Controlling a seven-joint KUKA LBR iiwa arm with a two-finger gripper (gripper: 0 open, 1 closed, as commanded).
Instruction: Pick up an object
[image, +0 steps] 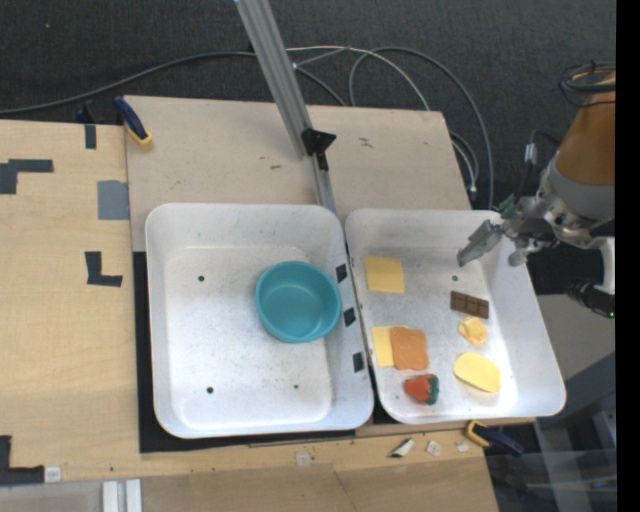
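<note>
While nothing is lifted yet, the task stands at its very beginning: all the small things lie flat in the right bin (520, 300), and the pincer (492, 243) hangs at the upper right part of this bin, near its far rim. Its two fingers look spread apart, with nothing between them, one finger reaching left and down, the other shorter one more to the right.

Which thing the arm will take I cannot know. The nearest candidate, by my judgement, is the brown chocolate bar (469, 304), which lies below the pincer, apart from it. Its long axis runs nearly left to right in the view, with the right end a little lower. Just under it sits a small yellow piece (474, 330), and lower again a larger yellow piece (477, 372). Further left are a yellow square slice (384, 274), an orange slice (408, 348) lying over another yellow slice (381, 345), and a red strawberry (422, 389) near the front rim.

In the left bin (180, 300) stands a blue bowl (297, 301), upright, well apart from the pincer.

What is left, as I judge it: to come down over one thing, to close on it, and to raise it.
</note>
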